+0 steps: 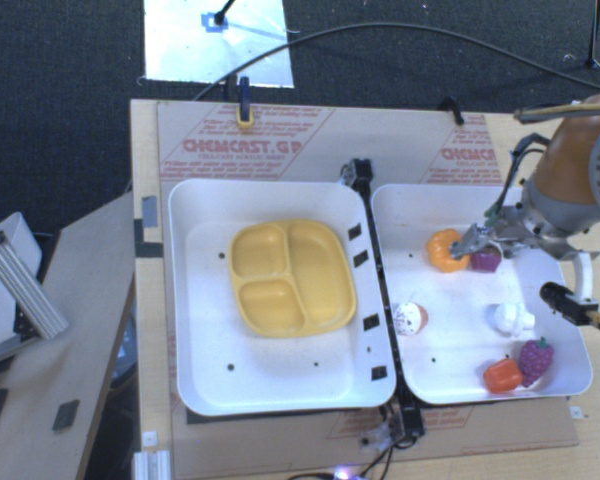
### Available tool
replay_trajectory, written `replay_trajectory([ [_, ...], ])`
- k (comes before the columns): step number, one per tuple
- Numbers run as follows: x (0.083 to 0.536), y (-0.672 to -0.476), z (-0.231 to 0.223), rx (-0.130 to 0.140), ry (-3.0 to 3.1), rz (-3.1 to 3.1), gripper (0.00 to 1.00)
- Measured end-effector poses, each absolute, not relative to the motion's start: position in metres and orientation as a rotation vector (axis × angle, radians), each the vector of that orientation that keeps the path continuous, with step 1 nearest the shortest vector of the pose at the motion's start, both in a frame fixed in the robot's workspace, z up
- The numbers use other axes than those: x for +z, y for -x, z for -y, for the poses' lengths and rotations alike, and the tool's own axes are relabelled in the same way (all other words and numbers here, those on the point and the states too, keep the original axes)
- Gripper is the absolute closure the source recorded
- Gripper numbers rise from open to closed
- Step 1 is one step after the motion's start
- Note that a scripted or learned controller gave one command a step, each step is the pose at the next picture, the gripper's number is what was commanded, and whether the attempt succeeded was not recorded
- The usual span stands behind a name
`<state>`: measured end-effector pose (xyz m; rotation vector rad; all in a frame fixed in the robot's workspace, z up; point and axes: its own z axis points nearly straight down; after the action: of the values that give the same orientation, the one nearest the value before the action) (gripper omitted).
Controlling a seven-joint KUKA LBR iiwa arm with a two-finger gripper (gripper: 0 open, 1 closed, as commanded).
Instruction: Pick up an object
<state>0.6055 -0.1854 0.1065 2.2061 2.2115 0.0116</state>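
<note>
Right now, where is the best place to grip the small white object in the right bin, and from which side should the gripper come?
Probably from straight above, closing across the white object at its narrower middle. It lies alone on the right bin floor, with free space around it.

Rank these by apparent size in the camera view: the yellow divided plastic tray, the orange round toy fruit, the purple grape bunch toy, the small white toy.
1. Yellow divided plastic tray, by far.
2. Orange round toy fruit, partly behind the tool.
3. Purple grape bunch toy, close to the orange one; order unsure.
4. Small white toy.
</note>
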Motion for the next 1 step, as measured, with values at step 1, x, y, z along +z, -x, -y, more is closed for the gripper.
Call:
replay_trajectory([
  [1, 0.1134, -0.6056, 0.1844, 0.013, -2.203, -2.213, 1.0],
])
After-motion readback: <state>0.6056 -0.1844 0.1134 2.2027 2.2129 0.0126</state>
